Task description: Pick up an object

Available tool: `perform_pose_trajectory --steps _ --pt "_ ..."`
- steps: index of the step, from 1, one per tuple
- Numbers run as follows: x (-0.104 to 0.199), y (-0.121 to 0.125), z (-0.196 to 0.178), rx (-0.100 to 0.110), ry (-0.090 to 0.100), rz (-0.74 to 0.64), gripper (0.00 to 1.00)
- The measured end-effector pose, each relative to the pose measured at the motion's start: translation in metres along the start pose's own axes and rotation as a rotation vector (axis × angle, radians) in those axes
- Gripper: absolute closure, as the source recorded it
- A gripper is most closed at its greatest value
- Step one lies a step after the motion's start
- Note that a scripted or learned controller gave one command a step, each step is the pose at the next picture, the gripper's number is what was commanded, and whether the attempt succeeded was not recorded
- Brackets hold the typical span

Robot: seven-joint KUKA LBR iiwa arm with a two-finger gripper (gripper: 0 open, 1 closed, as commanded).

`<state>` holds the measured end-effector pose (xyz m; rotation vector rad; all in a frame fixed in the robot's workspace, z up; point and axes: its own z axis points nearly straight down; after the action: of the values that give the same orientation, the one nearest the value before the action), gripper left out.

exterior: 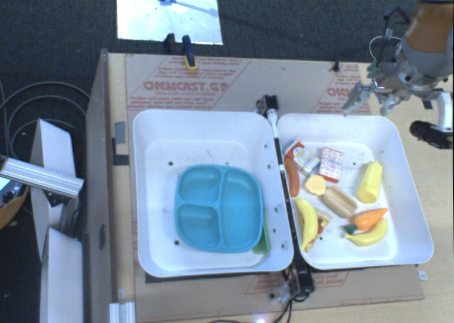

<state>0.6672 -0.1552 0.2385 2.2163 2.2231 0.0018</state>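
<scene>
Lying in the left bin (152, 144) was a blue divided plate (217, 208); the right bin (397, 151) held toy food, among them a banana (306, 222), a carrot (369, 219) and a yellow bottle (369, 182). Above its far corner hovered the gripper (370, 99), fingers spread, holding nothing

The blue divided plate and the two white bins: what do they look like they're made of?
The blue divided plate looks like moulded plastic: one even colour, rounded compartment walls, a soft matte sheen. The left bin and the right bin also look like thin formed plastic, with smooth white walls, rounded corners and a rolled rim; the glare leaves the exact finish open.
</scene>
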Motion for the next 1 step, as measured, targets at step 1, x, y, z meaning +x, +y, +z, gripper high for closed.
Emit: perform_pose_trajectory --steps 1 --pt "0.0074 -0.0857 0.1277 0.018 0.005 0.004 0.0"
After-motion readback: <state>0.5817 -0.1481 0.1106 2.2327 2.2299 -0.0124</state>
